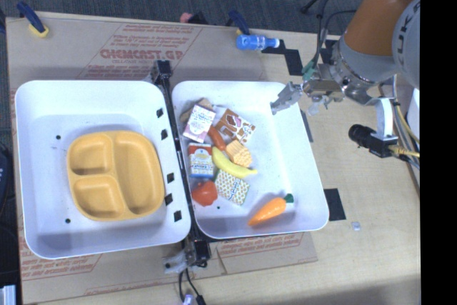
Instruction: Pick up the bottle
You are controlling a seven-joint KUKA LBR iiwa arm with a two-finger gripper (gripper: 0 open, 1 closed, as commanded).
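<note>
The right bin [303, 175] holds a pile of toy food left of its centre. In the pile, a slim red item [216, 136] that may be the bottle lies between a pink-and-white box [198, 123] and a brown-and-white carton [234, 126]. It is partly covered, so I cannot tell its shape for sure. My gripper [284, 101] hangs over the bin's upper right corner, well to the right of the pile, touching none of the objects. Nothing is visibly held in it.
Also in the pile are a banana [233, 163], a blue-and-yellow box [202, 161], a waffle piece [238, 153], a tomato [205, 193] and a patterned cracker [233, 188]. A carrot [270, 209] lies near the front right. The left bin holds a yellow divided plate [114, 173]. A blue object [253, 43] lies on the cardboard behind the bins.
</note>
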